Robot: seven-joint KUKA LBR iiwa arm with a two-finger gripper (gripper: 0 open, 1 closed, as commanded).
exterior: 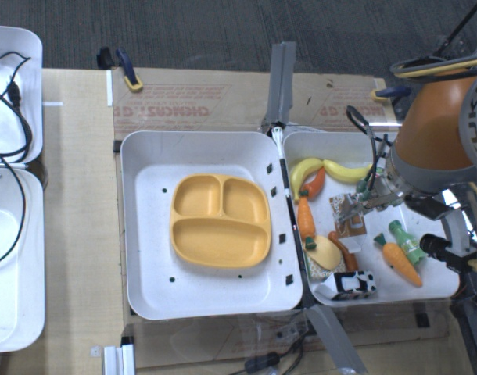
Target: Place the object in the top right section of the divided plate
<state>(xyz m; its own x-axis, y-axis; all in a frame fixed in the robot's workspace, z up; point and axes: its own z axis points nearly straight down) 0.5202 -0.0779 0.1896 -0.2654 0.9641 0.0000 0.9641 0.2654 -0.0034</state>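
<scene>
A pale wooden bench (74, 209) stands on dark grey carpet (223, 14), with brown cardboard (199, 104) bearing mirrored red lettering, unreadable, along its far edge. The left white bin (137, 233) holds a yellow-orange divided plastic plate (220, 220) near its middle. The right white bin (438, 283) holds a yellow banana (332, 169), orange carrots (400, 265) and other toys. The gripper (356, 209) hangs over that bin's middle; its grip cannot be told.

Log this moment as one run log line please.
gripper over right bin | holding: unclear | divided plate: nothing in it | left bin
</scene>
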